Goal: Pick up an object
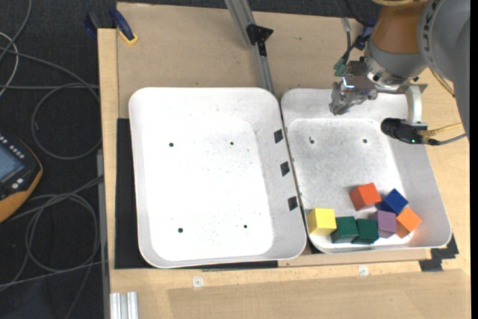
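Note:
Several small blocks lie clustered at the near edge of the right bin (340,153): a yellow block (323,220), two green blocks (355,229), a red-orange block (364,195), a blue block (394,201), a purple block (387,221) and an orange block (408,220). My gripper (343,102) hangs over the far edge of that bin, well away from the blocks. Nothing shows between its fingers.
The left bin (202,168) sits beside the right one on the wooden bench. A slanted metal pole (239,7) rises from between the bins at the back. Cables lie on the dark floor at left, and a blue-and-yellow clamp (123,26) sits at the bench's far left corner.

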You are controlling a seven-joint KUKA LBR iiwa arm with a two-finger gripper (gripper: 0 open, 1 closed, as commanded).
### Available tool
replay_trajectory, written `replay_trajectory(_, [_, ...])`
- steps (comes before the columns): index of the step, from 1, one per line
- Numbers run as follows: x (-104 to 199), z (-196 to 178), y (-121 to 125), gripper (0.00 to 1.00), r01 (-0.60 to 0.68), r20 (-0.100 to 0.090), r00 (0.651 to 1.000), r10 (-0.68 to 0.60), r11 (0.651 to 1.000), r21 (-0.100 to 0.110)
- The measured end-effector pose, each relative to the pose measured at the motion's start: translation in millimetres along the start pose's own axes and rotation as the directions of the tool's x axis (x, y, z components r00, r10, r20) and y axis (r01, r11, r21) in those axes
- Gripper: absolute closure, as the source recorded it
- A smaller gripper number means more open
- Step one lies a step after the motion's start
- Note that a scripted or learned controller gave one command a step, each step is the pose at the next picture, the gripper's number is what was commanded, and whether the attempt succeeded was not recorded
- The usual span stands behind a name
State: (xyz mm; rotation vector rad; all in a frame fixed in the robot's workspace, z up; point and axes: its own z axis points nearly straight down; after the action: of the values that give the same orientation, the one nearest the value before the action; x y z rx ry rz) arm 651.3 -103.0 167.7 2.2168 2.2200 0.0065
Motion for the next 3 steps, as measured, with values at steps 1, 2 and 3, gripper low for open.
replay_trajectory(1, [0, -55, 2, 1.0, 0.0, 0.001, 1.0, 0.0, 1.0, -0.002])
replay_trajectory(2, [47, -54, 8, 1.0, 0.004, -0.001, 1.0, -0.004, 1.0, 0.003])
replay_trajectory(3, [99, -61, -3, 1.0, 0.005, -0.003, 1.0, -0.005, 1.0, 0.007])
